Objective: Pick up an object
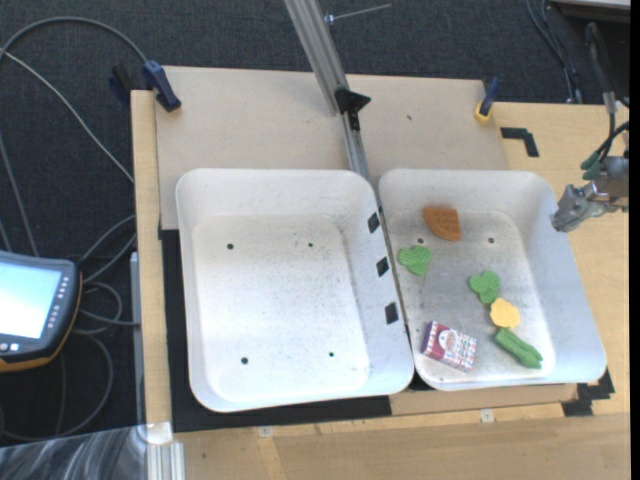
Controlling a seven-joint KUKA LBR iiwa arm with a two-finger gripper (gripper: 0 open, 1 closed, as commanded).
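We see the hand at the right edge of the view, just past the right bin's upper right rim, and nothing sits in it. It is too small and blurred for us to tell how it is set.

All the loose things lie in the right bin. An orange-brown piece rests toward the bin's far side, near the middle. A green piece lies nearer us and left of it, close to the wall shared with the left bin. Another green piece sits right of centre, with a yellow piece just beside it on the near side. A long green piece lies just below the yellow one, close to the near rim. A small red and white packet lies at the near left of the bin.

Both bins stand side by side on the surface.
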